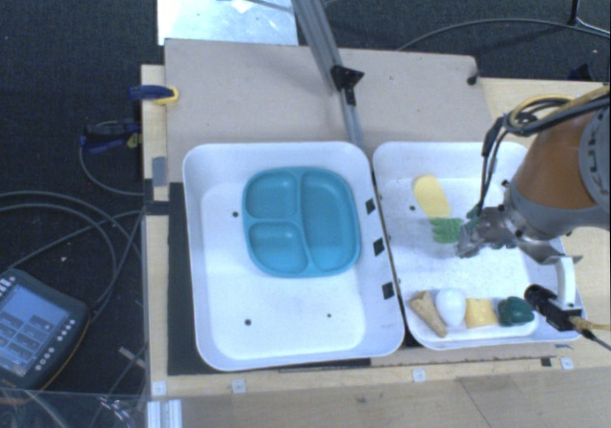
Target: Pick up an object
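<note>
In the right bin (401, 168) lie a yellow oblong piece (431, 195), a green leafy piece (445, 228), an ice-cream cone toy (438, 309), a yellow block (480, 312) and a dark green piece (516, 311). My gripper (470, 241) hangs low over this bin, its tip right beside the green leafy piece on that piece's right side. The arm's orange and grey wrist (558, 178) covers the bin's right part.
The left bin (220, 321) holds a blue divided plate (301, 221). A grey pole (320, 30) slants down from the top to the gap between the bins. Cables and a handheld pendant (33, 321) lie on the floor at left.
</note>
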You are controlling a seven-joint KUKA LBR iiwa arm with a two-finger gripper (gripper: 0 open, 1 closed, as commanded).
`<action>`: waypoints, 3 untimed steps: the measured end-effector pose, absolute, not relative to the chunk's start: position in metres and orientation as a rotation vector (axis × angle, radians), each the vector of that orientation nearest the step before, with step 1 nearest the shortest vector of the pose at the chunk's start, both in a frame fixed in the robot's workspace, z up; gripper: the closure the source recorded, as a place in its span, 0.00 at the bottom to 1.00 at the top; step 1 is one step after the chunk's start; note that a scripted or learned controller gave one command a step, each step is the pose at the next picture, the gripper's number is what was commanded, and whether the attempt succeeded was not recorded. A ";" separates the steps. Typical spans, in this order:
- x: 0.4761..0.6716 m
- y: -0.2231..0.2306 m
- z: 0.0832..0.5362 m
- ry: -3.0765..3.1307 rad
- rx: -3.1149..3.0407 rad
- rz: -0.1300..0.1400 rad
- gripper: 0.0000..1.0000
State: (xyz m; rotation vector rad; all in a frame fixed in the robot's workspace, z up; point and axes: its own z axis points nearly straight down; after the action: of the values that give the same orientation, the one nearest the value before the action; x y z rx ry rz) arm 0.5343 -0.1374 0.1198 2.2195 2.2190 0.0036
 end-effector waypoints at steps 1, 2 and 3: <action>0.534 -0.147 0.169 2.216 2.218 0.005 1.00; 0.541 -0.139 0.228 2.224 2.209 0.008 1.00; 0.543 -0.139 0.281 2.224 2.209 0.007 1.00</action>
State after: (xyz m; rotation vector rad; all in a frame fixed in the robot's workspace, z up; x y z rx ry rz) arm 0.5426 -0.1393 0.2812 2.2091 2.2235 0.0072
